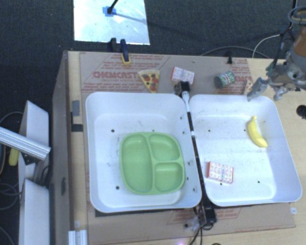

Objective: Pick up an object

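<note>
A yellow banana point(256, 131) lies in the right bin point(275, 188), near its far right side. Closer to the front left of that bin lies a small red-and-white patterned card point(220, 172). A green divided plate point(153, 162) sits in the left bin point(99, 137). My gripper point(268, 90) hangs over the far right corner of the right bin, up and to the right of the banana. It is open, its two fingers spread apart with nothing between them.
On the cardboard behind the bins lie a toy pizza slice point(150, 79), a small printed box point(182, 75) and a small can point(225, 78). A blue clamp point(124, 50) grips the bench's far edge. A black divider point(192, 131) runs between the bins.
</note>
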Robot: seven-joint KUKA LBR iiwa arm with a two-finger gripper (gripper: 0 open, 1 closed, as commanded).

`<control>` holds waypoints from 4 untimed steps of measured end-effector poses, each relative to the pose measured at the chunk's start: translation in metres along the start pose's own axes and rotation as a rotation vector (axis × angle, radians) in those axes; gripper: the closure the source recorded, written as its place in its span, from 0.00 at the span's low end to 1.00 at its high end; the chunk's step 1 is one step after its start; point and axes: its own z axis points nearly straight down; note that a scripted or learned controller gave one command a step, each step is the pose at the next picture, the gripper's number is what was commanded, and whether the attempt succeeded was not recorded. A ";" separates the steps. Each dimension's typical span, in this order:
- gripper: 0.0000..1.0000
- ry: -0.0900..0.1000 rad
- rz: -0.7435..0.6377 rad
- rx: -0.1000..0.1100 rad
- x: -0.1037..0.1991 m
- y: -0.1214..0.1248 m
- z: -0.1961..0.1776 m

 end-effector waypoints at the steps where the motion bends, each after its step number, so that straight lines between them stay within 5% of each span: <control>1: 0.00 -0.001 0.001 -0.002 0.000 -0.016 -0.008; 2: 0.00 0.002 0.002 0.002 0.000 -0.031 0.119; 3: 1.00 0.000 0.000 -0.005 0.000 -0.029 0.107; 4: 1.00 0.002 -0.002 -0.004 0.131 -0.039 0.023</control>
